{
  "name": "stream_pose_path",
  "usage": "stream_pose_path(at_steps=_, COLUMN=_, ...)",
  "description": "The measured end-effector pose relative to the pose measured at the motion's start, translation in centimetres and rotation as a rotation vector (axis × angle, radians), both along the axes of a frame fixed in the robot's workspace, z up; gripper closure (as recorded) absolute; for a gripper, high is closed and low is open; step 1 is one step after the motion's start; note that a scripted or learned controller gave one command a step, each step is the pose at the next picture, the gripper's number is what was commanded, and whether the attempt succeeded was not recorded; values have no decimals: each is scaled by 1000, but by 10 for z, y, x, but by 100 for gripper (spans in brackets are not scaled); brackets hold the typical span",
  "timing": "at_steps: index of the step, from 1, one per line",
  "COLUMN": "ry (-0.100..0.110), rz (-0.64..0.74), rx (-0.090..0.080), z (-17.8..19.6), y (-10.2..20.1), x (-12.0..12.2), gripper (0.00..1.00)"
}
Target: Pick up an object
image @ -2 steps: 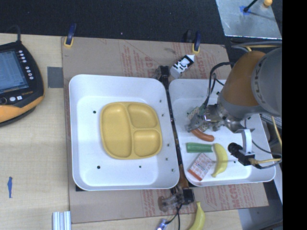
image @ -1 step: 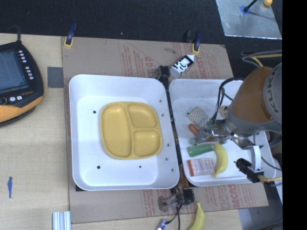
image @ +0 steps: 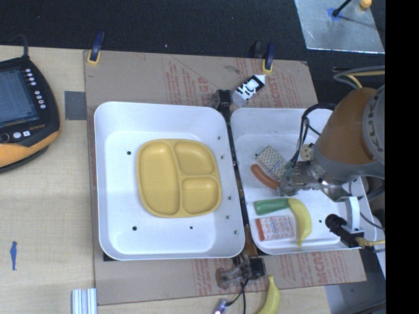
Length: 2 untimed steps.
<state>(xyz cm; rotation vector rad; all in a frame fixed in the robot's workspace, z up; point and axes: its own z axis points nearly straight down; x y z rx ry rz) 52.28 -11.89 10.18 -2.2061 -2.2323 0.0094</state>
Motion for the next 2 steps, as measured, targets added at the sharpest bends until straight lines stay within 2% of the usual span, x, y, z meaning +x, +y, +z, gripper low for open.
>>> stream_pose_path(at_steps=1, ry=-3, rz=-5, rx=2, z=-10, y=4, x=-16, gripper=100)
stream_pose_path(at_steps=2, ry=-3, rz=-6, rx=2, z=-10, y=3, x=-16, gripper=0)
